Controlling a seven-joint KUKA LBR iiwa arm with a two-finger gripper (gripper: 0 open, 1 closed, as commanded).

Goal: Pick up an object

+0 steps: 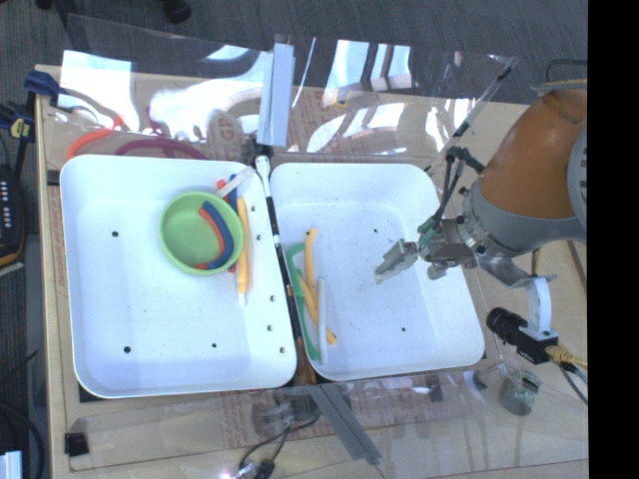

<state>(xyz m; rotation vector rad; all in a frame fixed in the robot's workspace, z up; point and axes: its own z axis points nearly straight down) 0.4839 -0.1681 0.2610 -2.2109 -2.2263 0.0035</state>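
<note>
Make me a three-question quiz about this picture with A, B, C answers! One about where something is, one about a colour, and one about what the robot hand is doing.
1. Where is the green bowl?
A. In the left bin
B. In the right bin
C. On the floor

2. What colour is the band above the arm's wrist?
A. Blue
B. Orange
C. Pink

3. What is the gripper doing?
A. Lifting the bowl
B. Hanging over the right bin with nothing seen between its fingers
C. Resting in the left bin

Answers: 1 A, the bowl sits in the left bin's upper middle. 2 B, the orange band shows at the right. 3 B, the gripper is above the right bin's bare floor.
</note>
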